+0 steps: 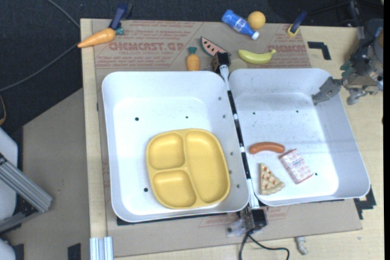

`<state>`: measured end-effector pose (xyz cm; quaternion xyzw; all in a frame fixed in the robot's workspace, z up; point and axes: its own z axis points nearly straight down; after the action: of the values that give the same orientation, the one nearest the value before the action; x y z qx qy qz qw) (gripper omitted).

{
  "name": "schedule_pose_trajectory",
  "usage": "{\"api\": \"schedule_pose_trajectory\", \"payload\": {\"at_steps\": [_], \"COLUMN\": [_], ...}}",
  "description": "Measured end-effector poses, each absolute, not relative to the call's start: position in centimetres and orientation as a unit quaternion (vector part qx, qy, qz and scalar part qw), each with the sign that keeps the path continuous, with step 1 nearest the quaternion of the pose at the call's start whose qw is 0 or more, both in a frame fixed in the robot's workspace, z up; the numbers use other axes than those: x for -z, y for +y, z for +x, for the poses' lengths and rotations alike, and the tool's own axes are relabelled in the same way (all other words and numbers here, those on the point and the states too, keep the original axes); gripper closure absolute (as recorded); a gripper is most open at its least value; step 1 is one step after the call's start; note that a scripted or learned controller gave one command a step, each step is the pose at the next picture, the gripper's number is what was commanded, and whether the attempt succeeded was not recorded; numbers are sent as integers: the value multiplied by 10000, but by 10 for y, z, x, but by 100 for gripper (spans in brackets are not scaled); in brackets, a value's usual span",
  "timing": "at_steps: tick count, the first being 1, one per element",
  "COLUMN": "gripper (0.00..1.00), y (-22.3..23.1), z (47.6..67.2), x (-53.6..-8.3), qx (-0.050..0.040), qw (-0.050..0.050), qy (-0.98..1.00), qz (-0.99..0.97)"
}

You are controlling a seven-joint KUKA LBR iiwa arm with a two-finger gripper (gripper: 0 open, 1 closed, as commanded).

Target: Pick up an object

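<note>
— Over the right bin's (286, 112) far right-hand corner, we find the gripper (344, 87), hanging just above the rim with the grey arm (368, 61) coming in behind it from the right.

— Open or closed?

— We cannot tell from this angle; it is too small and dark against the arm. We see nothing held in it.

— So where are the things to pick?

— All three lie at the near end of the right bin, well apart from the gripper. We have a reddish sausage (267, 147) close to the bin's left wall, a pizza slice (269, 179) just nearer than it, and a pink packet (297, 166) beside both, towards the bin's middle. None of the three touches another, as far as we can see.

— And beyond that bin?

— Touching the right bin's left wall is the left bin (109, 88), and in it a yellow divided plate (187, 167) sits flat at the near end.

— Anything behind?

— Yes, on the bench (152, 39) past the right bin's far wall: a banana (256, 56) just beside that wall, then a blue bottle (239, 24) lying down with an orange ball (256, 19) at its end. Further left of the right bin we spot a watermelon slice (210, 45) and, at the bench's far left corner, a carrot (96, 39).
</note>
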<state>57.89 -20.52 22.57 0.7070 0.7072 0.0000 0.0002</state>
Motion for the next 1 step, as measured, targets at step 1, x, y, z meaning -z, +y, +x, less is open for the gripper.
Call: {"api": "schedule_pose_trajectory", "payload": {"at_steps": [1], "gripper": [0], "y": [-147], "z": [569], "x": [-177], "qx": [2], "qw": [-12], "qy": [7076], "qz": [7066]}}
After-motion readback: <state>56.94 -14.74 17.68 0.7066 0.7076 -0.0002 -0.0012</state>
